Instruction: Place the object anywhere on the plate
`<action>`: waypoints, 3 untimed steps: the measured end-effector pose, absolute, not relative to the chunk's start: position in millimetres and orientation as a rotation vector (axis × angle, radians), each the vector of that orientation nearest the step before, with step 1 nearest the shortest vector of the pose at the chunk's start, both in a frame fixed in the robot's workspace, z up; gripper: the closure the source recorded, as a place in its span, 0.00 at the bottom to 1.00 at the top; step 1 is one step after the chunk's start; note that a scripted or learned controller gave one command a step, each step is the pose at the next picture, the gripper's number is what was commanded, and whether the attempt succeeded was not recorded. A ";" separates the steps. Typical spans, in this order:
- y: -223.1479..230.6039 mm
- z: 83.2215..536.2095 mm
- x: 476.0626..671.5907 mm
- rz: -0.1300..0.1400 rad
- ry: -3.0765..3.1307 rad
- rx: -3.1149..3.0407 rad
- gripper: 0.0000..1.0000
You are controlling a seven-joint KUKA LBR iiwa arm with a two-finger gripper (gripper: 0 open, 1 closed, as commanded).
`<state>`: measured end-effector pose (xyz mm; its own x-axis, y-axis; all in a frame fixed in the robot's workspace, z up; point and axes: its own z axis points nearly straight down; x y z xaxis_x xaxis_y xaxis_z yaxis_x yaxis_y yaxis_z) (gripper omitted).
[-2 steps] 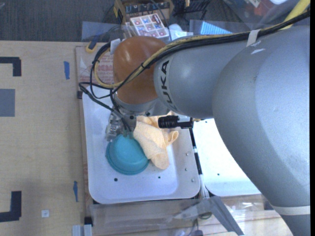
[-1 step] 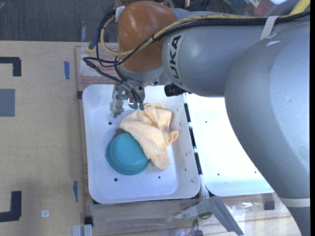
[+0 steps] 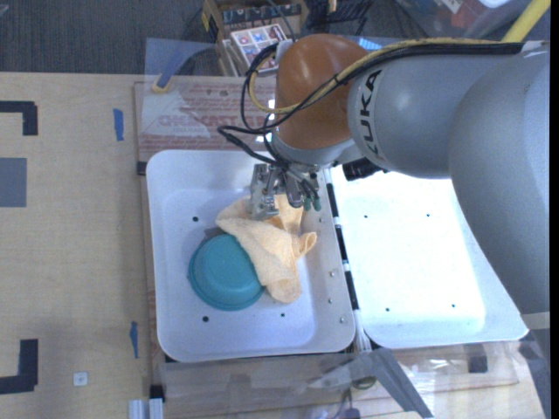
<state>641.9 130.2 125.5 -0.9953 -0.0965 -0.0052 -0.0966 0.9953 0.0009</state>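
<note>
**Gripper-to-cloth relation, left bin**

Camera view. I read the gripper (image 3: 281, 201) as positioned over the upper middle of the left bin (image 3: 175, 182), hanging from the orange-banded wrist (image 3: 319, 90) of the arm (image 3: 454, 103). The fingers point down and their tips meet the upper edge of the yellow cloth (image 3: 271, 247); a raised fold of cloth sits right at the tips. Whether the fingers are spread or closed on that fold, I cannot tell from this angle.

The cloth lies from the gripper toward 6 o'clock. Its long axis runs from roughly 11 o'clock to 5 o'clock across the bin floor. It is soft, crumpled and pale yellow, with a bunched ridge at the top and a flatter lobe at the bottom.

The teal plate (image 3: 223, 273) sits at about 7 o'clock from the gripper, touching the cloth; the cloth's lower left edge overlaps the plate's rim. My judgement: the coming move needs a short carry toward 7 o'clock. The right bin (image 3: 410, 260) lies at 3 o'clock.
</note>
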 end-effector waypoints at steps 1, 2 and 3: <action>198.7 167.1 601.4 0.005 3.129 -0.207 1.00; 213.3 139.5 584.2 0.018 3.097 -0.186 1.00; 217.7 130.6 574.7 0.024 3.078 -0.128 1.00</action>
